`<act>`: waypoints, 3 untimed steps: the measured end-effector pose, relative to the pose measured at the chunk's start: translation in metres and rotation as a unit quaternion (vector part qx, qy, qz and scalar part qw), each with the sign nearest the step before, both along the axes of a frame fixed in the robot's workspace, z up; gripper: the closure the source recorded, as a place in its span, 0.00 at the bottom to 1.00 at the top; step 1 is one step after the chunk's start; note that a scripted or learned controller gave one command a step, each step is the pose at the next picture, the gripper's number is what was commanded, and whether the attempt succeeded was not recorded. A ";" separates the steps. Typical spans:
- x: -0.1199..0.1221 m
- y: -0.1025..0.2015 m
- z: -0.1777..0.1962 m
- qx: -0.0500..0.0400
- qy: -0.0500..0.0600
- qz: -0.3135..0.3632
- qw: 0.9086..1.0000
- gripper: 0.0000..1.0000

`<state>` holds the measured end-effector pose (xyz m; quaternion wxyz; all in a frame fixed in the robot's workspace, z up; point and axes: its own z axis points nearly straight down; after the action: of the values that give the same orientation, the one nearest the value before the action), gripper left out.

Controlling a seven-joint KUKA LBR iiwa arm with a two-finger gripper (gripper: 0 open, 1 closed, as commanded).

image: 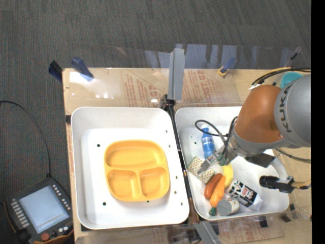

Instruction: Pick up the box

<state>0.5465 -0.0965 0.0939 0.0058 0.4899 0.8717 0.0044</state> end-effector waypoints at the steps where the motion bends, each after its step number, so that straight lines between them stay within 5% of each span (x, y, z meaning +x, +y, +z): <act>1: -0.001 0.001 0.008 0.003 0.004 -0.002 1.000 1.00; 2: 0.023 0.006 0.002 0.000 0.003 -0.086 0.996 1.00; 3: 0.063 0.055 0.092 0.000 0.009 -0.173 0.985 1.00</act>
<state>0.6096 -0.0417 0.1861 -0.0012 0.6336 0.7736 -0.0011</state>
